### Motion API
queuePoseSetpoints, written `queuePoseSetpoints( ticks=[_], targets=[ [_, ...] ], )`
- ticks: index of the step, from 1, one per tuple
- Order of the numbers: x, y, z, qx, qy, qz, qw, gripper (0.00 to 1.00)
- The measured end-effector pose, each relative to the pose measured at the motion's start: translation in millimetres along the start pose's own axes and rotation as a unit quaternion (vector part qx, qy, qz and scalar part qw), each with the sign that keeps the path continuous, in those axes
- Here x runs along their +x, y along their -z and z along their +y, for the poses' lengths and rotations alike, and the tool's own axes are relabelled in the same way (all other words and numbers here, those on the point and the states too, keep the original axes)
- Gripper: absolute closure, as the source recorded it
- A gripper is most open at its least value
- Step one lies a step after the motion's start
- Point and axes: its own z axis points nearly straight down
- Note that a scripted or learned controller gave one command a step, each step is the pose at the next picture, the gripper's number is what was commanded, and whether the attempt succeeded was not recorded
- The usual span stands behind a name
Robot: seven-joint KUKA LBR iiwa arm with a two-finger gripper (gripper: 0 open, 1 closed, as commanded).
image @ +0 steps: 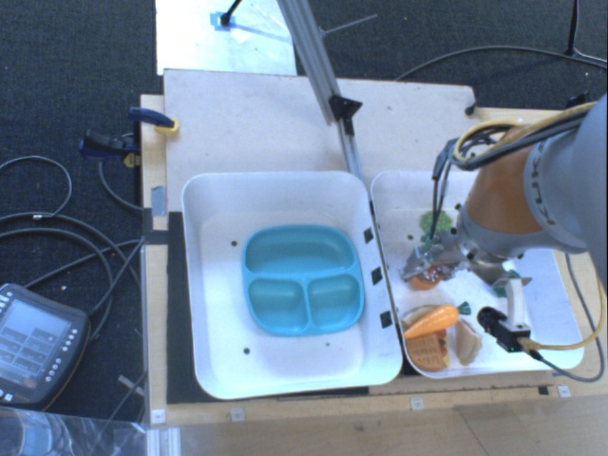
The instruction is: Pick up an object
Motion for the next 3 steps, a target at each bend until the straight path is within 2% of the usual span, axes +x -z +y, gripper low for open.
queuePoseSetpoints(
  ticks=[2, 3],
  targets=[
    [-3.8, 89.6, 14.2, -0.002, 0.003, -0.001, 1.0000, 1.00],
    [-0.1, 151.2, 10.1, -0.003, 0.003, -0.001, 1.0000, 1.00]
  ],
)
